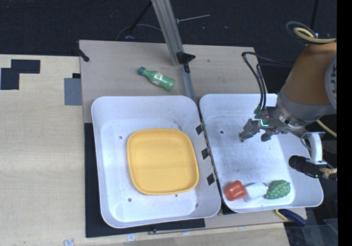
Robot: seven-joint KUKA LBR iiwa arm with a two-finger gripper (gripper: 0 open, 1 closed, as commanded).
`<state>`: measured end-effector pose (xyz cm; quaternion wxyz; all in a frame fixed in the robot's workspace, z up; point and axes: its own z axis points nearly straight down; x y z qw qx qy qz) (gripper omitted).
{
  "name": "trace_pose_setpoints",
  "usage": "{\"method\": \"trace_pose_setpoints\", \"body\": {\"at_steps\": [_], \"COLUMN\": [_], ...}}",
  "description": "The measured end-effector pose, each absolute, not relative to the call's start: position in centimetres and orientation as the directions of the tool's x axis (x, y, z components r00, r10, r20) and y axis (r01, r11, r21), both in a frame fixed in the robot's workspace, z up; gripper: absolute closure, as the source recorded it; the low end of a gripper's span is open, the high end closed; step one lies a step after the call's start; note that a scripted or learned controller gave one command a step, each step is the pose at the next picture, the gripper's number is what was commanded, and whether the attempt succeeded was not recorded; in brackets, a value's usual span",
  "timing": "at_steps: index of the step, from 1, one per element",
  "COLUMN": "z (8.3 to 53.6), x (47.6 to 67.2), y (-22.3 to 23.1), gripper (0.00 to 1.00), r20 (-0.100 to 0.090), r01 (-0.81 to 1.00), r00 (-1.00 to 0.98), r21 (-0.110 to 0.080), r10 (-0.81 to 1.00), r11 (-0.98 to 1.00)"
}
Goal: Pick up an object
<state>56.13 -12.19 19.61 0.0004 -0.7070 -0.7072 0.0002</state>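
At the right bin's (308, 198) near edge lie a red piece (235, 189), a white piece (256, 190) and a green lumpy piece (278, 189); farther in, my jaws hang spread and empty above bare floor; left, a yellow plate (162, 160); beyond, on the worktop (220, 69), a green bottle (157, 78).

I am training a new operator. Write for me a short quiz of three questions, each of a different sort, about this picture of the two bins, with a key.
1. True or false: the yellow plate lies in the right bin.
2. Which lies outside both bins? A) red object B) green bottle C) green bumpy object
3. Fill in: the gripper is above the ____ bin.

Key: 1. false, it lies in the left bin; 2. B; 3. right.
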Motion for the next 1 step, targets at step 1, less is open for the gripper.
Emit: {"method": "trace_pose_setpoints", "body": {"at_steps": [1], "z": [19.6], "x": [56.12], "y": [-12.19], "gripper": [0.0], "r20": [0.0], "r01": [1.0], "r00": [0.0], "r21": [-0.001], "r10": [1.0], "r11": [0.0]}}
